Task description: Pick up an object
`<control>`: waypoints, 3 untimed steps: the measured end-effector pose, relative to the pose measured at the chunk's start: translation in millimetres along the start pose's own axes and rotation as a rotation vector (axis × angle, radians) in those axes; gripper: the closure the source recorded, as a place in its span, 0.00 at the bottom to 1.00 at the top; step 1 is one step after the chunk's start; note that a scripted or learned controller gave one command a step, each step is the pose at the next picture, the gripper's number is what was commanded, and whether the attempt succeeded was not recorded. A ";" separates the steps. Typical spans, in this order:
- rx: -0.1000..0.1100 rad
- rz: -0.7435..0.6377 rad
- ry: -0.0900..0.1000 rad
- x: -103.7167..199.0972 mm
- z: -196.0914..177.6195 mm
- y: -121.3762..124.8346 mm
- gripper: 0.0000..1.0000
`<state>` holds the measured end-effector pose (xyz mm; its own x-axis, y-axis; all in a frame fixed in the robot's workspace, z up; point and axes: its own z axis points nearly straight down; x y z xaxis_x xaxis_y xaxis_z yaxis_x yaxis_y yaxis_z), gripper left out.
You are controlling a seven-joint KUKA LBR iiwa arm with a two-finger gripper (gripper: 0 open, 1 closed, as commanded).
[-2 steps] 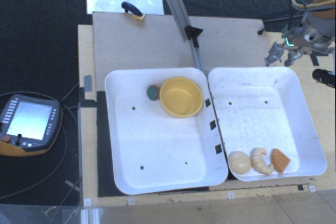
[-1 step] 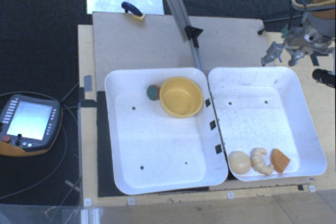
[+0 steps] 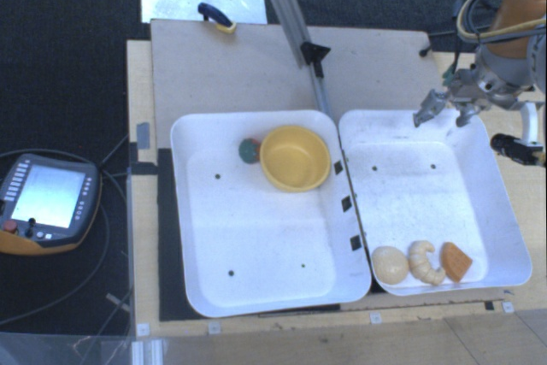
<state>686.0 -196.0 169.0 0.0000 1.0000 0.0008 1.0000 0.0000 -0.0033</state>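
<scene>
Jaws spread and gripping nothing, the grey two-finger gripper [image 3: 444,111] hovers over the right shallow white plastic bin's [image 3: 432,175] far rim, seemingly between picks.

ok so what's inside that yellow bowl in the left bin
The yellow bowl sits upright, and its inside looks bare, just yellow surface. A small dark green object lies against its outer left side, not inside. Whatever is under the bowl is covered.

The gripper [image 3: 445,114], fingers spread and holding nothing, hangs over the right bin's [image 3: 504,209] far edge; a yellow bowl [image 3: 295,157] sits in the left bin [image 3: 256,261].
</scene>
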 end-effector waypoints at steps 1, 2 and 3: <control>-0.001 0.000 0.000 -1.0 61.3 -3.2 0.00; -0.004 -0.001 -0.001 -0.8 78.6 -2.8 0.00; -0.006 -0.002 -0.002 -1.0 67.0 -2.2 1.00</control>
<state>683.6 -196.9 102.0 -0.0017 1.0000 -0.0014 1.0000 0.0017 0.0030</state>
